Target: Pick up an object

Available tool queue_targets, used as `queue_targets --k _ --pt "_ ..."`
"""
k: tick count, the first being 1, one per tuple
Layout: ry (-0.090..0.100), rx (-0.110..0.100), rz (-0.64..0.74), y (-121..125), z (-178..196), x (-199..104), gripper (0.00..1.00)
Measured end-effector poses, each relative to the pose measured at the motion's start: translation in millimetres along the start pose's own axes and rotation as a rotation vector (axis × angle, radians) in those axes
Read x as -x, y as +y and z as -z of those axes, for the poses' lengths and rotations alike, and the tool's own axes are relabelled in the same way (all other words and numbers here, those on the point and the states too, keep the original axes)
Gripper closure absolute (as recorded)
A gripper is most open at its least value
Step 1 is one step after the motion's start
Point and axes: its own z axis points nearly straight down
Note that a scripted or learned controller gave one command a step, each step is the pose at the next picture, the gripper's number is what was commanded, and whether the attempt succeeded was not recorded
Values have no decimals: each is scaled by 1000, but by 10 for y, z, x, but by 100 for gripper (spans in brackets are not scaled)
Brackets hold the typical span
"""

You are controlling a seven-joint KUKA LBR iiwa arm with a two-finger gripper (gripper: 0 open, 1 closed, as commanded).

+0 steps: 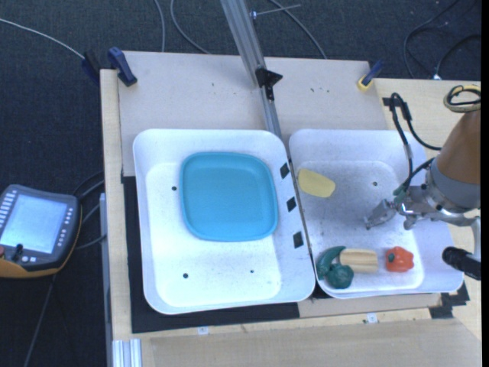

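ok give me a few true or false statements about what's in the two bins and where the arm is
1. A blue plate lies in the left bin. True.
2. The yellow piece sits in the left bin beside the plate. False: it lies in the right bin, near its upper left.
3. The orange-red pepper is along the right bin's near edge. True.
4. The gripper holds the green vegetable. False: the vegetable lies on the bin floor, apart from the gripper.
5. The tan block lies between the green vegetable and the pepper. True.
6. The gripper is over the left bin. False: it is over the right bin.
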Motion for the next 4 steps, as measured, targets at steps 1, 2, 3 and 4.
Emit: queue_targets --k 1,2,3,4 --pt "0 2 0 -5 -349 -3 0" --pt "-1 6 1 5 -226 -1 100" --pt "-3 10 1 -25 395 -4 100" --pt "-2 10 1 -16 923 -4 100"
